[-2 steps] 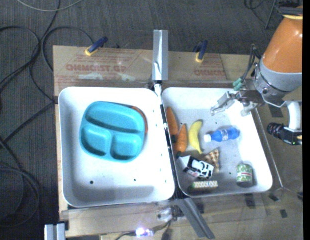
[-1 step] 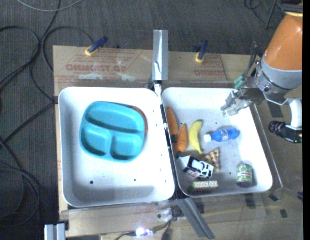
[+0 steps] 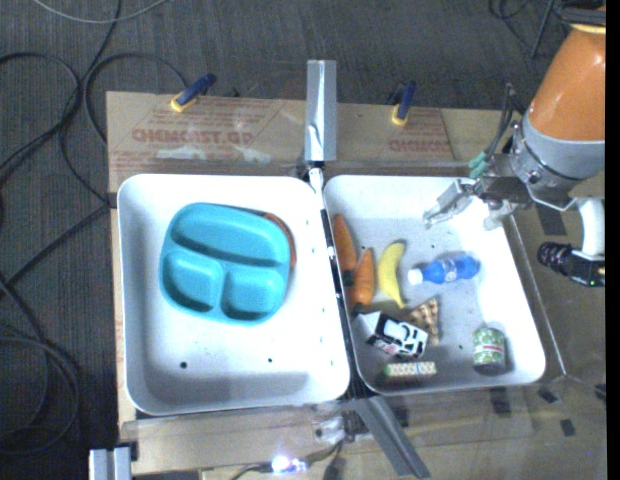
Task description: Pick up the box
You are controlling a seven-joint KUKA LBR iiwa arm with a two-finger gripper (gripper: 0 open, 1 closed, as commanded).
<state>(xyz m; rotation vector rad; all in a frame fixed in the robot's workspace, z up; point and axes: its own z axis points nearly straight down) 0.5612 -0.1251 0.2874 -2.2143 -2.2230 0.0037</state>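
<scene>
The box (image 3: 400, 335) is small, black and white, and lies near the front of the right bin (image 3: 530, 298), left of centre. My gripper (image 3: 468, 211) hangs over the bin's far right part, well behind the box and to its right. Its two fingers (image 3: 445, 205) stand apart with nothing between them, so it is open. The blue water bottle (image 3: 445, 269) lies between the gripper and the box.
Around the box lie two carrots (image 3: 354, 263), a banana (image 3: 391, 273), a tan patterned packet (image 3: 426, 315), a flat bar (image 3: 410, 370) and a green can (image 3: 488, 348). The left bin (image 3: 150, 368) holds a blue divided tray (image 3: 227, 261).
</scene>
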